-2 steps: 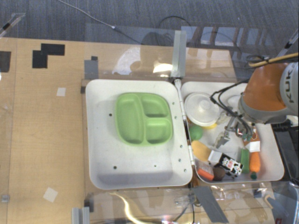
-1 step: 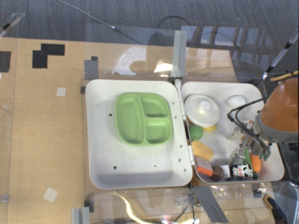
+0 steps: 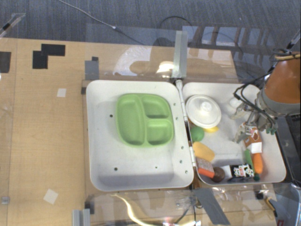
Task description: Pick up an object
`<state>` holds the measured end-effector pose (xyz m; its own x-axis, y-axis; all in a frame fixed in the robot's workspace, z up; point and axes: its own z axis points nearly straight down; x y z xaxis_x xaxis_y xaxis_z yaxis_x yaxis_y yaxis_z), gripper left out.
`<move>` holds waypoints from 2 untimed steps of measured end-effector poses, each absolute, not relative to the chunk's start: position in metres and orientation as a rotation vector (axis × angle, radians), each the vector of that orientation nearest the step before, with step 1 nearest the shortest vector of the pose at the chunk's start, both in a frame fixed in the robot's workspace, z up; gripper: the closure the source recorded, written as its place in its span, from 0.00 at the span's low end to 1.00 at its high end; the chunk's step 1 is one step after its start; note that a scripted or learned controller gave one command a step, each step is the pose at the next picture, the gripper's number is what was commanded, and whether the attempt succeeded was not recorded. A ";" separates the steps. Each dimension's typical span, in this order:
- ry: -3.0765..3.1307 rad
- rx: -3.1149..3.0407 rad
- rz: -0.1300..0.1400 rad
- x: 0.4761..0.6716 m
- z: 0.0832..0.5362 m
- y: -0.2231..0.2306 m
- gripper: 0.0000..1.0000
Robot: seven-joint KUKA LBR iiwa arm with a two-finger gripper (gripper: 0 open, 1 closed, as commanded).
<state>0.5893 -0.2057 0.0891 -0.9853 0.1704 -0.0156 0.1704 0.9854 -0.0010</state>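
The grey arm with its orange band reaches in from the right over the right bin. My gripper hangs low above the bin's right side, over a cluster of toys: a small brown and white item, an orange carrot and a green piece. Cables and the wrist hide part of it. Further left in the same bin lie a white domed lid, a green ball, a yellow block and a brown and red piece.
The left bin holds a green divided plate. A black and white item lies by the right bin's front wall. A metal post stands behind the divider between the bins. Wooden bench extends to the left.
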 end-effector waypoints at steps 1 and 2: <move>3.097 0.258 -0.008 0.595 0.106 -0.205 1.00; 3.098 0.257 -0.008 0.594 0.105 -0.205 0.00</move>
<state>0.5945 -0.2047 0.1051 -0.9858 0.1648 -0.0330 0.1650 0.9863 -0.0022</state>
